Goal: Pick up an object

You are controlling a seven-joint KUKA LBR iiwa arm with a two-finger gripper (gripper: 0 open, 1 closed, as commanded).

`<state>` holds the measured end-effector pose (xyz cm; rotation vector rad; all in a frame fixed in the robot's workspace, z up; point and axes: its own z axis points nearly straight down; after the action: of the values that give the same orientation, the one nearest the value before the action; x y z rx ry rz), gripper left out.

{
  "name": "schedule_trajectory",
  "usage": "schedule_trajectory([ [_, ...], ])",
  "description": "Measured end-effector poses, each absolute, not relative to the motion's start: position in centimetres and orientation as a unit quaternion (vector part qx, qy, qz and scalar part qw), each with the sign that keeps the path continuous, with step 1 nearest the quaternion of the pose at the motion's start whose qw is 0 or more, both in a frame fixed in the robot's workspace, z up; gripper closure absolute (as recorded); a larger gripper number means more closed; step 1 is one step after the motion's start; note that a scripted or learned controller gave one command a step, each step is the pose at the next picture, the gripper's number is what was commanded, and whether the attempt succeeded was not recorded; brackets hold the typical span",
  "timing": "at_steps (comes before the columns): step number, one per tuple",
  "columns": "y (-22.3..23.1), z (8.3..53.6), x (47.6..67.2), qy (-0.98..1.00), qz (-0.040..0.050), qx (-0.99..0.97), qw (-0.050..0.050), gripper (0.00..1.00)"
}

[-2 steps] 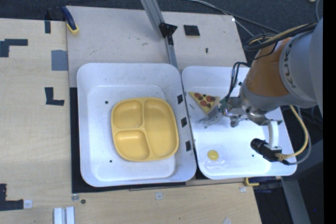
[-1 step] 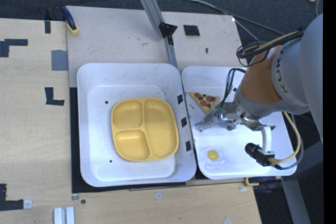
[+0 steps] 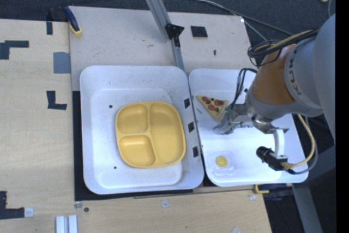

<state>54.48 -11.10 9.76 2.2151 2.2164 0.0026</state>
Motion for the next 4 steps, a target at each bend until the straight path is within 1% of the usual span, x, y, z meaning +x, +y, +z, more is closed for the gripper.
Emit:
schedule_trajectory([
  [1,-10.1,15.3,54.8,0.708,0.001,0.706,0.001,1.0],
  [2,-9.1,20.8,54.4,0.708,0.0011,0.706,0.001,1.0],
  [3,-9.1,26.0,54.5,0.708,0.0011,0.707,0.002,1.0],
  [4,-4.1,24.1,56.6,0.709,-0.0007,0.705,-0.001,1.0],
])
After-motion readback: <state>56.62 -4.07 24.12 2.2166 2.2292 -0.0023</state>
